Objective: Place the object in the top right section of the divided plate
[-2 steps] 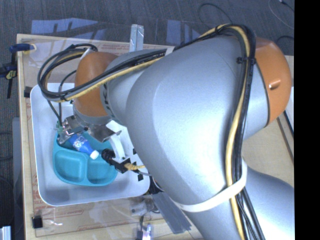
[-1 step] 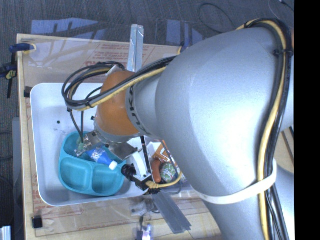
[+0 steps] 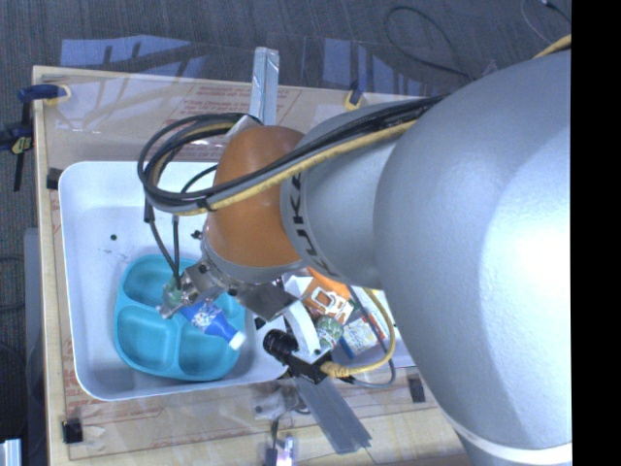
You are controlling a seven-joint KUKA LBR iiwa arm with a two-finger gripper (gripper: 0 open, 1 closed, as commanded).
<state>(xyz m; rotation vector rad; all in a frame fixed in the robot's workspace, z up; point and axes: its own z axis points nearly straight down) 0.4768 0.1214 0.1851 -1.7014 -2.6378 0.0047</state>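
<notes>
1. The grey arm [image 3: 466, 221] reaches in from the right and covers much of the bench, its orange band [image 3: 250, 197] sitting above the wrist over the left bin.
2. The left bin [image 3: 87, 260] is white and shallow; a blue divided plate [image 3: 146, 328] lies in its lower part, near the front wall.
3. The gripper [image 3: 184, 299] hangs over the plate, at the plate's upper right side, low and close to its surface.
4. Whether the gripper is parted or closed cannot be told from this angle, since the wrist hides most of it.
5. A small blue and white object [image 3: 213, 323] lies on the plate just beside the gripper, toward the plate's right side; which section it rests in cannot be told for sure.
6. It cannot be told whether the gripper touches this object.
7. Black cables [image 3: 160, 163] loop from the wrist over the back of the left bin.
8. Under the arm, to the right of the plate, a heap of small packets [image 3: 335, 318] shows, among them an orange and white one.
</notes>
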